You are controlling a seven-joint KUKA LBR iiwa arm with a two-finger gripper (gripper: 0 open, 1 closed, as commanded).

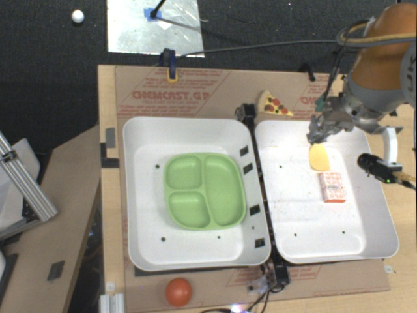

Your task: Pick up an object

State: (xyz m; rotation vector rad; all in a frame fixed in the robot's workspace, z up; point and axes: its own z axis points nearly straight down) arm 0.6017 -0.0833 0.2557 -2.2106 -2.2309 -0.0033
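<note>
We see a pale yellow lump [319, 157] lying flat in the right bin, just below the gripper [317, 135]. A small red-and-white box [333, 187] lies flat farther below it, apart from the lump.

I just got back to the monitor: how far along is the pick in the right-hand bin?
Early stage. Done: the arm has reached over the right bin, with its hand just above the yellow object. In hand: nothing visibly; the yellow object lies on the bin floor, and the small red-and-white box sits beside it. Left: closing on an object and lifting it.
</note>
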